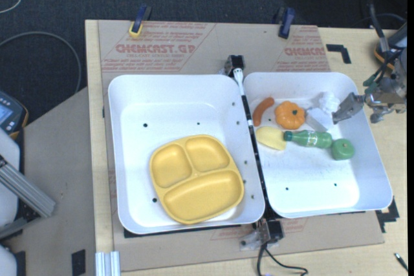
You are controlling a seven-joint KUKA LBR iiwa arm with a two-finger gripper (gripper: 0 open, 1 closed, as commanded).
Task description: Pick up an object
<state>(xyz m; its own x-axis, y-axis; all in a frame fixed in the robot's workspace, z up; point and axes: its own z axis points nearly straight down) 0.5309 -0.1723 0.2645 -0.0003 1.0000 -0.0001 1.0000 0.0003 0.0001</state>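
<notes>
Green plastic identifies the bottle [309,138], which lies on its side in the right bin [317,194], central in a cluster: yellow lemon-like piece [271,138] at its cap end, green round piece [343,149] at its base, orange pumpkin [290,115] and orange chilli [261,110] just behind. Such crowding leaves little clearance for a grasp. Gripper [349,106] hovers at the bin's right rim, holding nothing; whether its fingers are apart cannot be determined. Yellow divided tray [196,179] occupies the left bin [162,100] on the worktop [194,48].

flat brown cardboard-topped bench [194,48] bearing two shallow white plastic bins side by side, left bin [129,106] touching right bin [362,158].
</notes>
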